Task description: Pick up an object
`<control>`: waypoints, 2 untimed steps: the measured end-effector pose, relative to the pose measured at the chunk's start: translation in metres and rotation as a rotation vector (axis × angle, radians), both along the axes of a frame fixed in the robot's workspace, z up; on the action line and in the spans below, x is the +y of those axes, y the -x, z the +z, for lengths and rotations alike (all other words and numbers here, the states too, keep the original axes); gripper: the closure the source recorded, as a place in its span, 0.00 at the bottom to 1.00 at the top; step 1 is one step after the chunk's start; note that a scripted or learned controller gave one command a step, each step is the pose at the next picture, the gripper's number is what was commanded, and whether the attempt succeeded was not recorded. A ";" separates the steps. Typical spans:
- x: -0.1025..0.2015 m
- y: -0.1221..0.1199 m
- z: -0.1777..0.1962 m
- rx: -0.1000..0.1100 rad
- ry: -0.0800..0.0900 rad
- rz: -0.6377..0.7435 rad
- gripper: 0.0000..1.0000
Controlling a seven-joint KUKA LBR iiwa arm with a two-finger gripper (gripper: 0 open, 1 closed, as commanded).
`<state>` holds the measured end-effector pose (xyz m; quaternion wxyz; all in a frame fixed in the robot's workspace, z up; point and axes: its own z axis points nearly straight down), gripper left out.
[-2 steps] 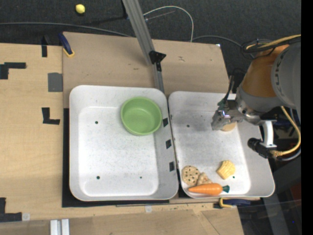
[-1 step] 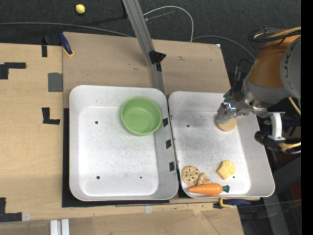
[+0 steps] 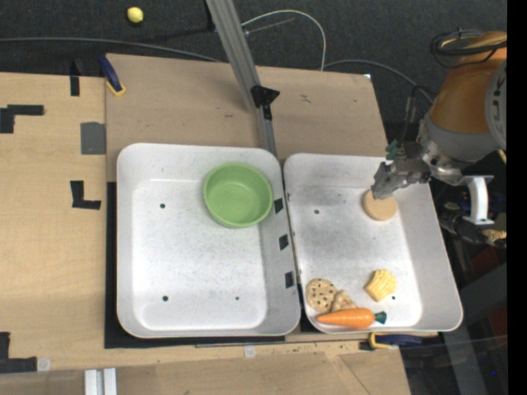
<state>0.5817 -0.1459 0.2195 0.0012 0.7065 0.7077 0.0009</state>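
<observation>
Nearest the camera, along the front wall of the right bin, a toy carrot lies on its side, orange with a green tip pointing right. Just behind it sit two small round crackers, one partly overlapping the other, and a little to their right a yellow corn-like piece lies apart from them on the speckled bin floor.

Further back in the same bin, a flat tan disc, like a biscuit or wooden round, rests near the bin's right rear area. The gripper is directly above it, its tip touching or just over the disc's upper edge. Whether its fingers are spread or closed cannot be told from this angle, and nothing can be seen clamped between them. The grey arm with its orange band reaches in from the right.

In the left bin, a green bowl stands upright toward the rear right corner, close to the divide between the two bins.

Beyond the bins, a small yellow ball lies on the dark floor at the far left.
</observation>
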 end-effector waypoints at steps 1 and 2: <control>0.054 0.013 -0.009 0.005 -0.002 0.004 1.00; 0.105 0.024 0.005 0.004 -0.003 0.005 1.00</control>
